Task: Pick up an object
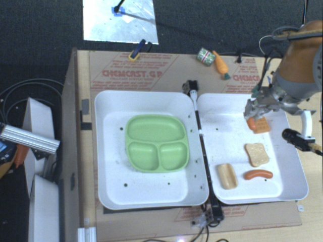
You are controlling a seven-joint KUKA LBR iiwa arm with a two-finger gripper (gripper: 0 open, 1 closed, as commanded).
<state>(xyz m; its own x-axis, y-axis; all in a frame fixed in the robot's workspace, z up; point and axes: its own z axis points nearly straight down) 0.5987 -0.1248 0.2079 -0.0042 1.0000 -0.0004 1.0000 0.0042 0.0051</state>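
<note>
We take the orange waffle-like piece (260, 125) in the right bin (290, 188) as the thing at hand; it lies in the bin's upper part, toward the far right wall, and the gripper (254, 111) sits directly over its upper left edge, close enough that we cannot say whether metal touches it; the jaws are lost in the blur of the gripper body, so we cannot tell whether they stand apart or together, and we see nothing plainly held between them. Below the waffle piece, with a bare strip of white floor between, lies a slice of toast (257, 154); lower still a small red sausage (258, 175) lies crosswise near the bin's front right, and to its left a hot dog bun (227, 176) lies lengthwise, near the front wall; these three lie apart from one another; the upper left of this bin, from the divider across to the gripper, is open floor. The grey arm (298, 67) comes in from the right above the bin's far corner. The left bin (108, 188) holds a green sectioned plate (156, 142) near its middle, with white margin on every side. Behind the bins, on the cardboard, a small green can (206, 56) and a toy carrot (221, 64) lie close together.
</note>
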